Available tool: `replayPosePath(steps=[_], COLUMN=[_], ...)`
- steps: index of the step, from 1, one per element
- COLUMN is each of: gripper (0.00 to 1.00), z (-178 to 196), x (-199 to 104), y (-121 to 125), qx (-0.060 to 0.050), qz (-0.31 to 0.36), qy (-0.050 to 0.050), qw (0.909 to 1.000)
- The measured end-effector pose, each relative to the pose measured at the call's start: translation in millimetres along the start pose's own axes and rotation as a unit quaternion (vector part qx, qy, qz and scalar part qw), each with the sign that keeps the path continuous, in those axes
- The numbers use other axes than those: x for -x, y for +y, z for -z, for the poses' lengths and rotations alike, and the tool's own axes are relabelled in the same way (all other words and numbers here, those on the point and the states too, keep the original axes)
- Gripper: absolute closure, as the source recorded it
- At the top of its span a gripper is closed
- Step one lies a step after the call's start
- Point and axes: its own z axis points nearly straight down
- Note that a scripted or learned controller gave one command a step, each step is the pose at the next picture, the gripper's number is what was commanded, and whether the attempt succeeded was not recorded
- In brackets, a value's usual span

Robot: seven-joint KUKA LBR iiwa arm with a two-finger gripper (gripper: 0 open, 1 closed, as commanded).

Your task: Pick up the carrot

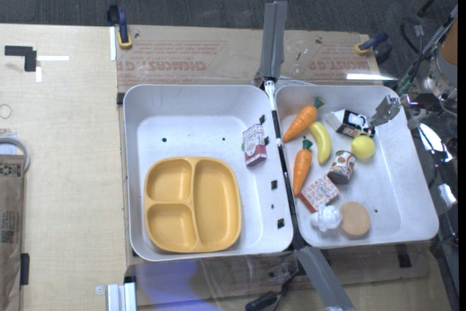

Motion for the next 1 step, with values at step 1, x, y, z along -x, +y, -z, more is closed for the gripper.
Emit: replayPosePath(steps=[1], gripper=[0.0], z=[-92.2], x=[9.2], y=[-60.4], qx=[-0.001], qz=[-0.244], qy=[0.001], qw=[0.9697])
